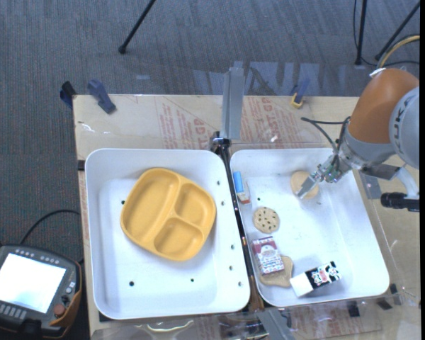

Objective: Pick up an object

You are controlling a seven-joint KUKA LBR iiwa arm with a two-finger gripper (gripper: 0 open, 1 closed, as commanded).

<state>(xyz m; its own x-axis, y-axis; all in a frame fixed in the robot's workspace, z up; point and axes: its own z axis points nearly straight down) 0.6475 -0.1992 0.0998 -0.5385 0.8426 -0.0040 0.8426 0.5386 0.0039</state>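
My gripper (310,185) reaches in from the right and sits low in the right bin (354,225), its tip right over a tan round cookie-like piece (298,181) near the bin's back. Further forward lie a chocolate-chip cookie (266,220), a red packet (268,254) resting on a tan flat piece (280,275), and a black-and-white carton (316,278). A small blue-and-white item (239,185) lies against the bin's left wall.
The left bin (106,190) holds a yellow divided plate (169,212). A grey upright post (232,108) stands behind the seam between the bins. Clamps sit on the bench's back edge, and a teach pendant (30,283) lies at the lower left.
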